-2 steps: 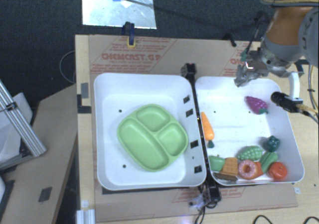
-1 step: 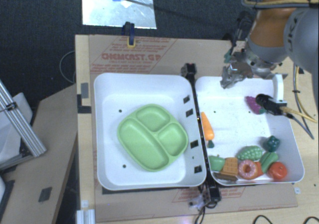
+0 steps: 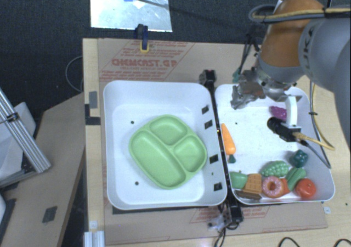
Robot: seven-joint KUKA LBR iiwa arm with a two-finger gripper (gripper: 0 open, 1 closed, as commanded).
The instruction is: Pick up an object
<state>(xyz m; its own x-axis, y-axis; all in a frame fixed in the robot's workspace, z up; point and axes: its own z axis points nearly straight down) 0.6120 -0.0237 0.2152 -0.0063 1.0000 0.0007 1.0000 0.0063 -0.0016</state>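
My gripper hangs over the far left part of the right bin, with nothing visibly held. An orange carrot lies by that bin's left wall, below the gripper. A purple piece sits to the gripper's right. Along the near edge lie a green piece, a tan waffle, a pink donut, a leafy green item, a green pepper and a red tomato. A dark teal item rests near the right wall.
The left bin holds a green divided plate. A black divider with clips runs between the bins. The grey arm with its orange band reaches in from the upper right.
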